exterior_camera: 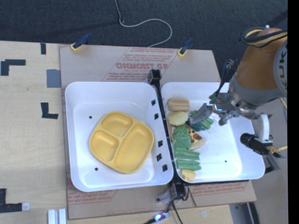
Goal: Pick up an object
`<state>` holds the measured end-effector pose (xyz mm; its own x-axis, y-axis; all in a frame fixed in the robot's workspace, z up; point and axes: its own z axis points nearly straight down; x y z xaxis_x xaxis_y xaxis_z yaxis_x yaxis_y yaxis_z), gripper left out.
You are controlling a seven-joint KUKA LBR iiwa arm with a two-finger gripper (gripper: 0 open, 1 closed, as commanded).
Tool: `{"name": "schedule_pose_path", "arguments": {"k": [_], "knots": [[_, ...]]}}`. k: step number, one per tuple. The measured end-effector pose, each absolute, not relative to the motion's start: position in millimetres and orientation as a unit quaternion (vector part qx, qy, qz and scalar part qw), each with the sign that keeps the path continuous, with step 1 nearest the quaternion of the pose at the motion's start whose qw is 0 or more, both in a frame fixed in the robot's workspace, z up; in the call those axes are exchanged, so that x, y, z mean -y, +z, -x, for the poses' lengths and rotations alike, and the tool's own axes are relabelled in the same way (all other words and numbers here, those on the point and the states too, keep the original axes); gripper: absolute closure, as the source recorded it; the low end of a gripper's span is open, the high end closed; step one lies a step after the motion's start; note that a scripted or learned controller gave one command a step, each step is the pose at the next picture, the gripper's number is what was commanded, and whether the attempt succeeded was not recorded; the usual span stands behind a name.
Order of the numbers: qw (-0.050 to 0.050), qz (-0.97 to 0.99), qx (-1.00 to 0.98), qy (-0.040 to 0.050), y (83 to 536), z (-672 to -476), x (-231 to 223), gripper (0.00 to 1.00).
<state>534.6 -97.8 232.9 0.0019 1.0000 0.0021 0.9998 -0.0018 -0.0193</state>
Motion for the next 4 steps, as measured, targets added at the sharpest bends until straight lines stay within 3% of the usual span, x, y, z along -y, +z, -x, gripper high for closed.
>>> {"name": "schedule_pose_path", "arguments": {"k": [1, 3, 4], "knots": [[0.003, 0.707, 0.708, 0.0024, 239, -536.9, 98, 0.00], [0.005, 0.707, 0.708, 0.0039, 125, -533.0, 104, 0.00], [-0.002, 0.707, 0.707, 0.0023, 83, -533.7, 106, 0.00]]}}
